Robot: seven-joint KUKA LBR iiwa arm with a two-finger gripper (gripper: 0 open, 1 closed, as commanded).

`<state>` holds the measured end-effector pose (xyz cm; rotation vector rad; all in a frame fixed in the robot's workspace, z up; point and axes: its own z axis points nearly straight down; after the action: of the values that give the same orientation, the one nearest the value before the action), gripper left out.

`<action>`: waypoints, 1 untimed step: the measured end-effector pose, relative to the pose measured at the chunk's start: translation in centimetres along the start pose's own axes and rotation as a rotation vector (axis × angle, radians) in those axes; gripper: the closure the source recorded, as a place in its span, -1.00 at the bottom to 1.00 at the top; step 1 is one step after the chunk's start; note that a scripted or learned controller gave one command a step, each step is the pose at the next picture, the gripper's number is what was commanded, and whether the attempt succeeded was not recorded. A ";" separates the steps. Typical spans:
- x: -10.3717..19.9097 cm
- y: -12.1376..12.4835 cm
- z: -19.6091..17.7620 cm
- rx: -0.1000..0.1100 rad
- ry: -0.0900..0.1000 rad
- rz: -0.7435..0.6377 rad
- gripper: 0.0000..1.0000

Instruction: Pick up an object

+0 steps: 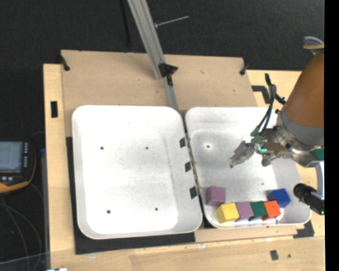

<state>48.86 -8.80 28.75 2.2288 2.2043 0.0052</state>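
The grey two-finger pincer (250,156) is hovering over the right shallow white plastic bin (226,123), fingers spread and pinching nothing. Small coloured cubes are sitting along that bin's near edge: purple cube (215,195), yellow cube (227,212), blue cube (279,196).
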 end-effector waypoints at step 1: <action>11.1 3.9 8.9 0.013 0.005 -0.019 -1.00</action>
<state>52.94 2.28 19.90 2.2167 2.2341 -0.0035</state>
